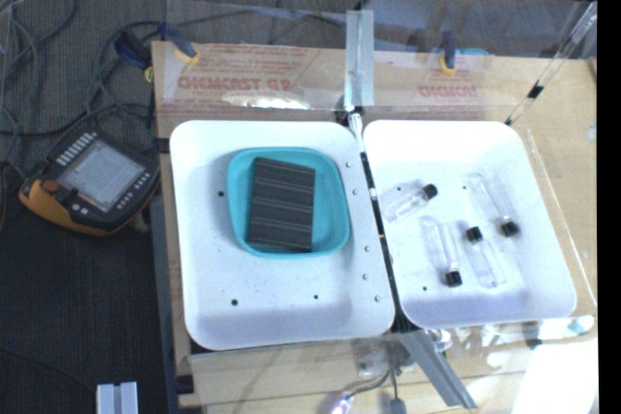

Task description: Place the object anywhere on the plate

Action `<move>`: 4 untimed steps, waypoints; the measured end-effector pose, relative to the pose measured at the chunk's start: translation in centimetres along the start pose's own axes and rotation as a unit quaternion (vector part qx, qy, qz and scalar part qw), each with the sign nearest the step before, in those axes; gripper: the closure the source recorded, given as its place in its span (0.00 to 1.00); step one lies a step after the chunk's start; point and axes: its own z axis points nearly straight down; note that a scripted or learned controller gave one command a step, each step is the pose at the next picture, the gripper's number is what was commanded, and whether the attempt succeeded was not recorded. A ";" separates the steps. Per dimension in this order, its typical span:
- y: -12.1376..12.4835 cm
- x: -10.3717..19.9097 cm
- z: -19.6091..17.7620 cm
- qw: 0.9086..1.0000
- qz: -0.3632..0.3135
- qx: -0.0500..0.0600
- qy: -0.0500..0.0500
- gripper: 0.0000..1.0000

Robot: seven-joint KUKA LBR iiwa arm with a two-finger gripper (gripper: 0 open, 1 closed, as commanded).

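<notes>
A teal square plate (pixel 336 208) sits in the middle of the left white bin (pixel 199 247). A dark grey ribbed rectangular block (pixel 282 204) lies flat on the plate, inside its rim, with its long side running front to back. Teal shows around the block on all sides.
The right white bin (pixel 543 286) holds several clear vials with black caps, among them a vial (pixel 408 199) near its left wall and another vial (pixel 441 250) towards the front. A clear panel and a metal post (pixel 359 63) stand behind the bins. A teach pendant (pixel 92 181) lies on the floor at left.
</notes>
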 end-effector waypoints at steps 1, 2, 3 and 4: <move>0.0 0.0 0.0 1.000 0.000 0.000 0.000 0.00; 0.3 1.0 0.0 1.000 0.018 0.000 0.000 0.00; 0.0 0.0 0.0 1.000 0.018 0.001 0.000 0.00; 0.0 0.0 0.0 1.000 0.018 0.001 0.000 0.00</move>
